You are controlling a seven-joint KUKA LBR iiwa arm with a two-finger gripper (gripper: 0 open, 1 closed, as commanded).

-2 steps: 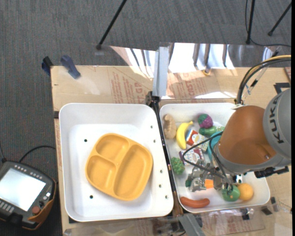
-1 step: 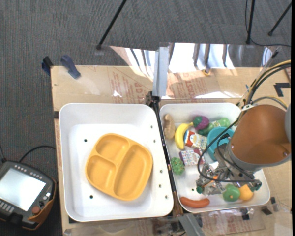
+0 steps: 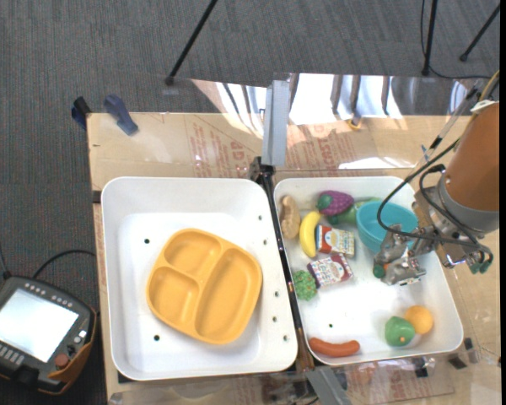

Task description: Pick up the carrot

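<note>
An orange-red, elongated piece that looks like the carrot (image 3: 335, 347) lies flat near the front edge of the right bin (image 3: 363, 310). My gripper (image 3: 401, 266) hangs low over the right side of that bin, just in front of a teal bowl (image 3: 386, 224). It is well behind and to the right of the carrot, with bare bin floor between them. A small dark green bit (image 3: 378, 270) shows at the gripper's left side; I cannot tell what it is.
Near the carrot, at the front right, sit an orange ball (image 3: 419, 317) and a green fruit (image 3: 398, 332). A banana (image 3: 309, 233), two red-and-white packets (image 3: 330, 270), broccoli (image 3: 304, 284) and a purple piece (image 3: 336, 201) crowd the bin's left and back. A yellow divided plate (image 3: 205, 285) lies in the left bin (image 3: 126, 209).
</note>
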